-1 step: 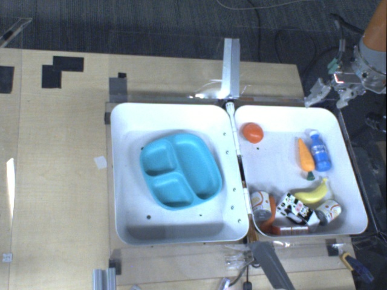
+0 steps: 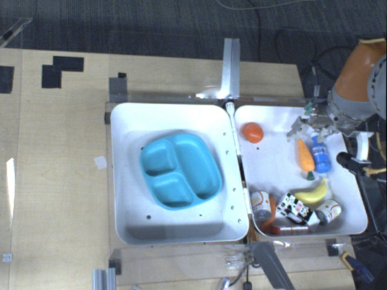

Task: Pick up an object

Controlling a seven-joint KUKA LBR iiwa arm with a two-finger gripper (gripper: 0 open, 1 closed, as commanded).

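Note:
My gripper (image 2: 315, 127) hangs over the back of the right bin (image 2: 273, 118), open, with nothing between its fingers. Just in front of it lie a blue bottle (image 2: 321, 157) and an orange carrot (image 2: 306, 155), side by side. An orange ball (image 2: 253, 132) rests near the bin's back left corner. A banana (image 2: 312, 193) lies further forward, with a patterned black-and-white box (image 2: 293, 208), two cans (image 2: 261, 203) (image 2: 329, 211) and a red-tipped marker (image 2: 284, 228) crowded along the front wall.
The left bin (image 2: 127, 162) holds a blue divided plate (image 2: 180, 170). A metal post (image 2: 231, 65) stands behind the divider between the bins. The arm's grey and orange body (image 2: 363, 77) fills the upper right, with cables beside it.

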